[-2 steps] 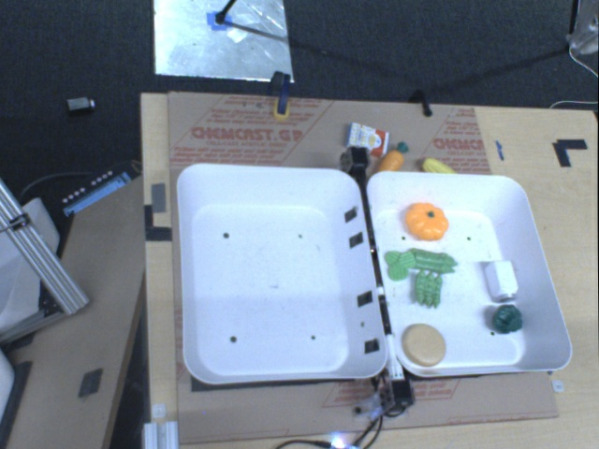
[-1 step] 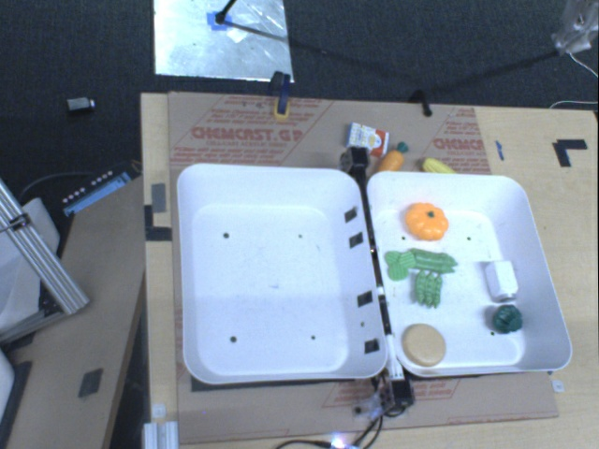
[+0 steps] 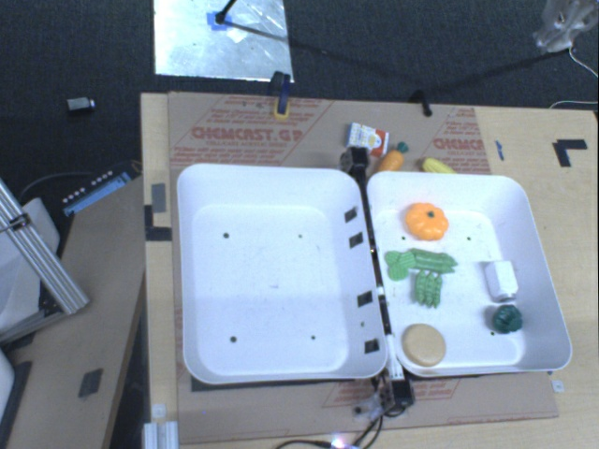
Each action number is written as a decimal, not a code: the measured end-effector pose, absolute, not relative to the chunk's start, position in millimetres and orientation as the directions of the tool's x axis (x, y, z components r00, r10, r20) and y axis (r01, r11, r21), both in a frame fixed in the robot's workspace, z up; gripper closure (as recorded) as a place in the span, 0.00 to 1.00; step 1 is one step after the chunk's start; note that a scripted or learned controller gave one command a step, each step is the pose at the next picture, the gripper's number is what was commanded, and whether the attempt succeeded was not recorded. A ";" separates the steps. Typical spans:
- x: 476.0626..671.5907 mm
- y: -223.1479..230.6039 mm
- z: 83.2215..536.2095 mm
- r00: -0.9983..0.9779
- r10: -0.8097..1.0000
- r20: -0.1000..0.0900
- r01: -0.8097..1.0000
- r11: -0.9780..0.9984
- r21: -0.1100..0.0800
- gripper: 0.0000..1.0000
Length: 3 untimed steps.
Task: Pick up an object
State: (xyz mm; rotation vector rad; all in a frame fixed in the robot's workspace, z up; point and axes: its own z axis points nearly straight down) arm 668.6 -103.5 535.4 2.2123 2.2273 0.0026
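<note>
Objects to choose from all lie in the right-hand shallow white bin [image 3: 473, 241], beside the left-hand white bin [image 3: 271, 279]. Nearest the divider between the bins sit a flat green leafy toy [image 3: 398, 265] and a bunch of green pea-pod shapes [image 3: 429, 286]. These two touch or overlap, so a grasp there would probably snag both. Toward the bin's near left corner rests a tan round disc [image 3: 424, 344], low and flat, likely hard to get under. Near the far edge stands an orange pumpkin-shaped toy [image 3: 426, 221], apart from its neighbours and rounded, which I judge the easiest target. Toward the right wall lie a small white block [image 3: 499, 279] and, just beside it, a dark green round lump [image 3: 506, 319]. Both are close enough to the wall to crowd a descent. The grey tool [image 3: 564, 15] hangs blurred beyond the worktop's far right corner, well apart from every object, and I cannot tell whether it is spread or pressed together. A good attempt would centre over the pumpkin, come straight down and close across its widest part.
</note>
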 end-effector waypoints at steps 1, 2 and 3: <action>668.6 -75.2 535.4 -0.007 1.000 0.000 1.000 0.007 0.003 1.00; 668.6 -51.6 535.2 -0.006 1.000 0.000 1.000 0.006 0.003 1.00; 668.5 -27.7 535.4 -0.006 1.000 0.000 1.000 0.006 0.003 1.00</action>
